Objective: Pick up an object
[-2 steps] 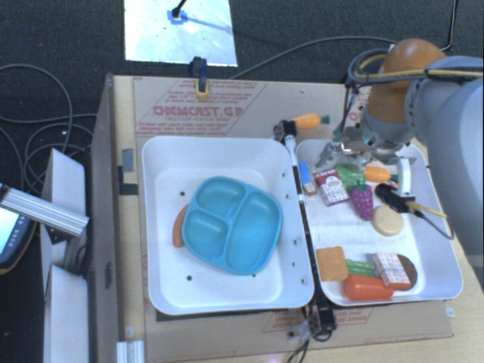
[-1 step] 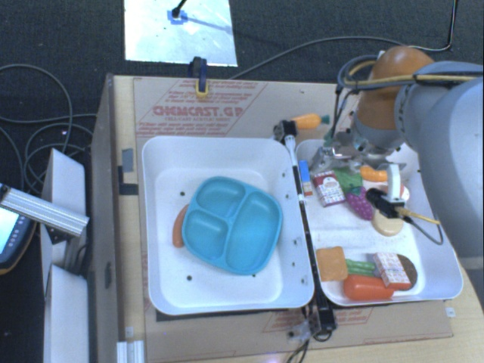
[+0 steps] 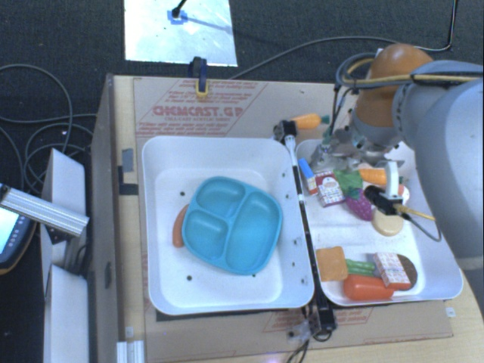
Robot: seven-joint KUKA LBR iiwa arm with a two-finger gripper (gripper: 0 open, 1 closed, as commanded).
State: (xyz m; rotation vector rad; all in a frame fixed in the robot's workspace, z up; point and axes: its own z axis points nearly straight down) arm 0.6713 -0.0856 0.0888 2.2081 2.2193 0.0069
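Note:
The right bin [image 3: 435, 267] holds several toy foods. A small red and white box [image 3: 329, 189] lies beside a blue piece [image 3: 306, 178], a green piece [image 3: 349, 180] and purple grapes [image 3: 361, 204]. Farther front are an orange cracker [image 3: 331, 263], a red pepper [image 3: 368, 287] and a pink wafer block [image 3: 392, 269]. My gripper [image 3: 338, 157] reaches down into the far end of this bin, just above the red and white box and the green piece. Its tip is hidden among the items.
The left bin [image 3: 166, 203] carries a blue compartment plate [image 3: 231, 224] with a brown sausage [image 3: 178, 227] at its left side. An orange piece [image 3: 306, 121] lies on the cardboard beyond the bins. The grey arm [image 3: 442, 127] covers the right bin's far right corner.

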